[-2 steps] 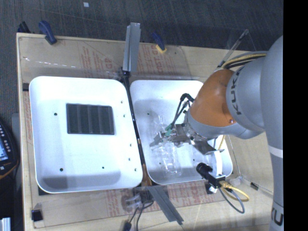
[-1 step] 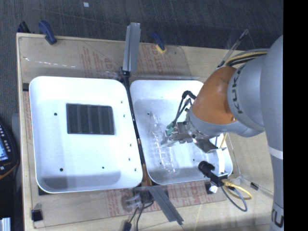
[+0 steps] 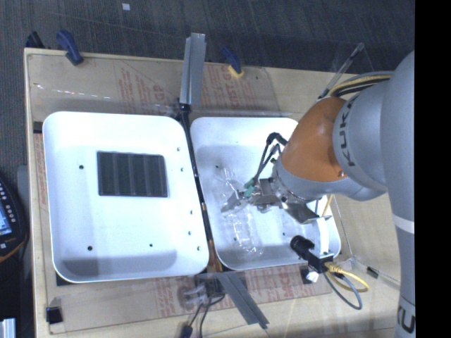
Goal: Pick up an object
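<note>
1. The left bin [image 3: 63, 189] sits on the worktop [image 3: 106, 83], well to the left of the pincer [image 3: 246, 192]. It holds one dark ribbed panel [image 3: 132, 174], which lies flat near the bin's middle. The panel is far from the pincer and does not affect the present reach.
2. A grey metal bar [image 3: 192, 69] stands beyond and to the left of the pincer, in line with the seam between the two bins. The raised bin rims meet along this seam and limit travel to the left.
3. The right bin [image 3: 211, 139] encloses the pincer. The arm [image 3: 320, 150] enters from the right and slants down, placing the pincer low over the bin floor.
4. The likely task item is a clear plastic object [image 3: 242, 229], lying on the bin floor just below and slightly left of the pincer. A second clear plastic scrap [image 3: 227, 183] lies just left of the pincer, close to its tip.
5. Pincer state: apart or together cannot be determined, since the wrist and glare obscure it. No item is seen held.
6. Judgement: transparent, glossy plastic gives weak edges, so contact may slip or crush it.
</note>
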Action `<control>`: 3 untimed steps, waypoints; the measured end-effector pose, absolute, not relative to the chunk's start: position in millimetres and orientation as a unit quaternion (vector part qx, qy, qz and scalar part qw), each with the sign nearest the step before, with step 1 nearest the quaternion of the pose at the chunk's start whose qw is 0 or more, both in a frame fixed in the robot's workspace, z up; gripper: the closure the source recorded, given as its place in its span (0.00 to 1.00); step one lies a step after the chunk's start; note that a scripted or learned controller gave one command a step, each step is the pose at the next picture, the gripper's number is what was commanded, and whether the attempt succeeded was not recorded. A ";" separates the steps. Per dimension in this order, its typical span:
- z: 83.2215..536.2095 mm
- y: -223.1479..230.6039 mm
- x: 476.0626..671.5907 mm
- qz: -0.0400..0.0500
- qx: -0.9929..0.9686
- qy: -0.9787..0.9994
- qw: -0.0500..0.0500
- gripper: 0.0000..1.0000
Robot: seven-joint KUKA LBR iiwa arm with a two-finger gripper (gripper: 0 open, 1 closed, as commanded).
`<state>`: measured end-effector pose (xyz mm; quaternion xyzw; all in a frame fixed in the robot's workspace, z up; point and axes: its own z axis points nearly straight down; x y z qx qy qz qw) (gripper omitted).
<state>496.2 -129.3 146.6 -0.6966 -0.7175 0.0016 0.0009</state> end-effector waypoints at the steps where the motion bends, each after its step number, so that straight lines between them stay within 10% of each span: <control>1: 92.0 -137.2 477.4 0.000 -0.682 -0.731 0.001 0.00; 2: 91.1 -122.4 550.7 0.001 -0.741 -0.672 0.002 0.00; 3: 101.0 -121.6 550.8 0.001 -0.740 -0.673 0.002 1.00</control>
